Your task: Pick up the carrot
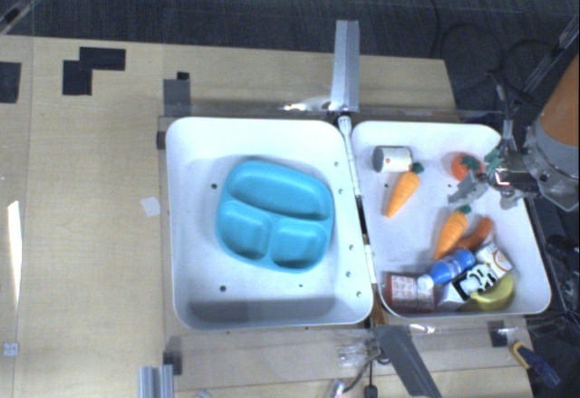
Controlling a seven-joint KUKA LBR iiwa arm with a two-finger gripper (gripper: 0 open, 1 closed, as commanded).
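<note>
Arm enters from 3 o'clock, orange band (564, 111) visible at the frame edge above the grey wrist (550, 171). Gripper (478, 185) extends toward 9 o'clock from the wrist, angled slightly down to 8. Finger state unreadable at this angle.

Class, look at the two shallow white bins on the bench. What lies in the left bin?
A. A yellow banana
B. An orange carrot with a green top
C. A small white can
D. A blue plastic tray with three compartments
D. The blue plastic tray with three compartments lies in the left white bin, while the orange carrot with a green top and the small white can lie in the right white bin.
</note>
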